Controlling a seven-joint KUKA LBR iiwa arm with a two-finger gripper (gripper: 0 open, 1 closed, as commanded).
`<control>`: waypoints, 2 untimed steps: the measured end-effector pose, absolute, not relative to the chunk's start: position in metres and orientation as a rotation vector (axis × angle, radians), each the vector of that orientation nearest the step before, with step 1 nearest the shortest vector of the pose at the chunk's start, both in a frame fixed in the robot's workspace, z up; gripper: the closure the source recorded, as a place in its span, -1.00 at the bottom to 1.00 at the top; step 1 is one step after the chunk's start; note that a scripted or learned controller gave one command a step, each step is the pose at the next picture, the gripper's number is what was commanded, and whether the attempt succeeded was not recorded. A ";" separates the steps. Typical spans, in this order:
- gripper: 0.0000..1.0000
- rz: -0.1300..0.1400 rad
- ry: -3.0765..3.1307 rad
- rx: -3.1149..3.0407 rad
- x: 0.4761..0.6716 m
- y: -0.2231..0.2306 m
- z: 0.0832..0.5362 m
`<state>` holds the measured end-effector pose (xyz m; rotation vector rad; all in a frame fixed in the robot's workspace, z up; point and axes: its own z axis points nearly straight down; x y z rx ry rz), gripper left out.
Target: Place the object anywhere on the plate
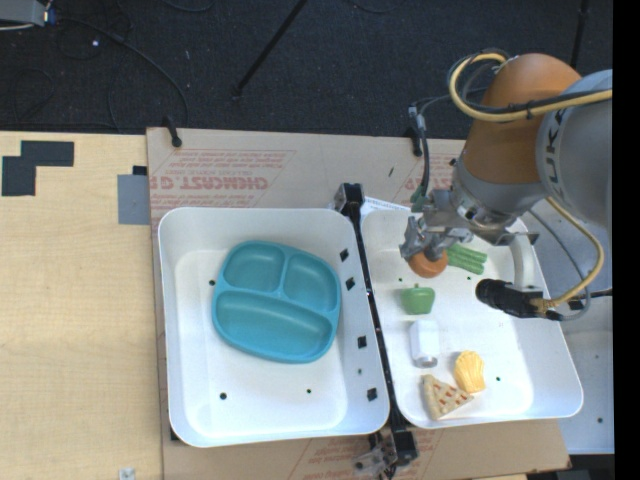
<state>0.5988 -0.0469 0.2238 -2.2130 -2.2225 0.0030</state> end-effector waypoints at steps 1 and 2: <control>1.00 0.006 -2.221 -2.214 0.578 -0.004 0.217; 1.00 0.006 -2.223 -2.212 0.561 0.053 0.210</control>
